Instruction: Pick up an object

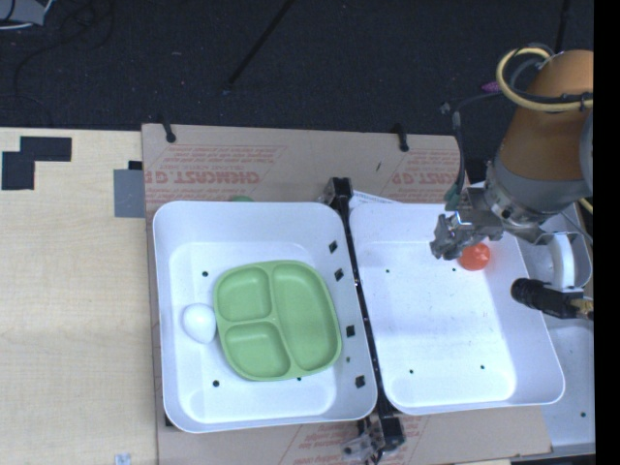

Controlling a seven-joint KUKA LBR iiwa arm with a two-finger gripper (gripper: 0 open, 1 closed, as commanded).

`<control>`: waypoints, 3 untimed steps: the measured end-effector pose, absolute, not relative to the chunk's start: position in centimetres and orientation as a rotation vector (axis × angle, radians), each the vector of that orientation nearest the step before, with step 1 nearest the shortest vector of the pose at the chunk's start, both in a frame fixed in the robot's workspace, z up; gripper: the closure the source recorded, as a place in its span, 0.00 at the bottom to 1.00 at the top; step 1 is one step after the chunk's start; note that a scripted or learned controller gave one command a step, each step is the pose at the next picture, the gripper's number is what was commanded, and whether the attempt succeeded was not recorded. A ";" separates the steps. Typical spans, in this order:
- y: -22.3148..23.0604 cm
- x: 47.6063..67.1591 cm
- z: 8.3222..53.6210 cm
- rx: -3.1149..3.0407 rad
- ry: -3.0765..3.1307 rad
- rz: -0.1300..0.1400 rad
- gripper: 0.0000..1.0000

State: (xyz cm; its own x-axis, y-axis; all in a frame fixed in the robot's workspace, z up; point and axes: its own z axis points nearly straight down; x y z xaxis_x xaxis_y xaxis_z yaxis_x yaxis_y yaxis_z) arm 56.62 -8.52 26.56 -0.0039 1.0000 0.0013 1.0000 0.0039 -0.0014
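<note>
A small orange-red ball (475,257) sits near the back right of the right bin (455,356), partly covered by the wrist. My gripper (448,241) hovers at the ball's left edge, close to the bin's back wall. In the left bin (184,250) a green divided plate (277,319) lies flat in the middle. A white egg-shaped object (199,323) rests against the plate's left rim.
A black divider with clips (351,289) runs between the two bins. Cardboard (291,168) lies under and behind the bins. The arm's orange band (547,114) rises over the right bin's back right corner.
</note>
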 end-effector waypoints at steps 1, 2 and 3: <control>-3.6 57.4 26.6 -2.217 -2.224 0.001 1.00; 1.3 57.7 26.1 -2.217 -2.222 0.003 1.00; 7.0 59.1 25.0 -2.214 -2.224 0.002 1.00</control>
